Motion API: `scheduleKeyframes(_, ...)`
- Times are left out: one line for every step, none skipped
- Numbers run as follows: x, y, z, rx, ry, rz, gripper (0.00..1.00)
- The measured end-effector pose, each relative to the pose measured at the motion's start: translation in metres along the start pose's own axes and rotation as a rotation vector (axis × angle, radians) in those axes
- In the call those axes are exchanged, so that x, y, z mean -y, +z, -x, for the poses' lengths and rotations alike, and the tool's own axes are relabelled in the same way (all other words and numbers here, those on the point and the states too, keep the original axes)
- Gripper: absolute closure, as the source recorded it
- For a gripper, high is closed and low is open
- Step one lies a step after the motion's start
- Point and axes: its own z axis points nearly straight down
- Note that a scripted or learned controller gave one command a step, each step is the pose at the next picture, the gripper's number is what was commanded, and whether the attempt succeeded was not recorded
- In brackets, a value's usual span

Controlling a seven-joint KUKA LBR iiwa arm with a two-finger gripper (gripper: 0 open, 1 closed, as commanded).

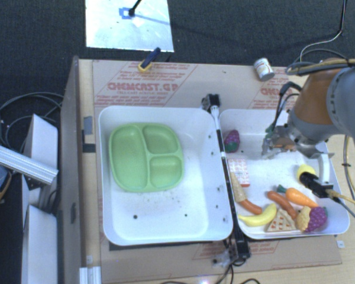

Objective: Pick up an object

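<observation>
On the bench's left side sits the left bin (124,218). A green divided plate (145,157) lies flat in it, toward the left edge and nearer the far corner than the near one. Right beside this bin, meeting it along the shared edge, is the right bin (254,123). Near that bin's far left corner lies a magenta toy fruit (231,138). Just nearer me, along the left edge, is a pink-and-white wafer (239,170). Toward the near edge the rest of the toy food crowds together: a yellow banana (257,219), a waffle wedge (279,222) just beside it, an orange carrot (299,196) a little farther in, and purple grapes (317,218) in the near right corner. The gripper (274,144) hangs low over the far part of this bin, to the right of the magenta fruit and apart from it, well clear of the pile at the near edge. Whether it is open or closed I can't tell from here.
</observation>
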Motion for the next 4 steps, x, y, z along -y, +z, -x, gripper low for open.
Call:
scheduleKeyframes(0.014, 0.027, -0.031, -0.002, -0.001, -0.004, 0.0)
scheduleKeyframes(0.1, 0.026, 0.004, -0.001, 0.003, -0.003, 0.0)
scheduleKeyframes(0.055, 0.026, -0.04, -0.002, -0.001, -0.001, 0.0)
scheduleKeyframes(-0.028, 0.026, -0.027, -0.001, -0.002, -0.001, 0.0)
